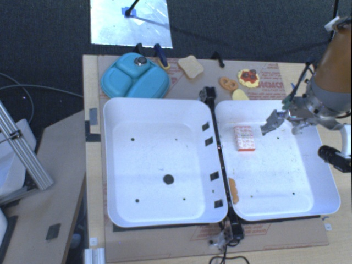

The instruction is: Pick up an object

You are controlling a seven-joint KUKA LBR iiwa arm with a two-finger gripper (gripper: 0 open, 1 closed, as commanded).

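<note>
Nearest me, right bin [308, 205] holds a small red-and-white packet [245, 138], likely light and stiff, best pinched across its narrow sides; gripper [273, 122] beside it looks spread, holding nothing.

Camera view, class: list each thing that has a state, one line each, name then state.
End effector: above the right bin, apart from the box.
Red and white box: lying flat in the right bin.
Orange piece: lying against the right bin's left wall.
Blue divided tray: upright behind the left bin.
</note>
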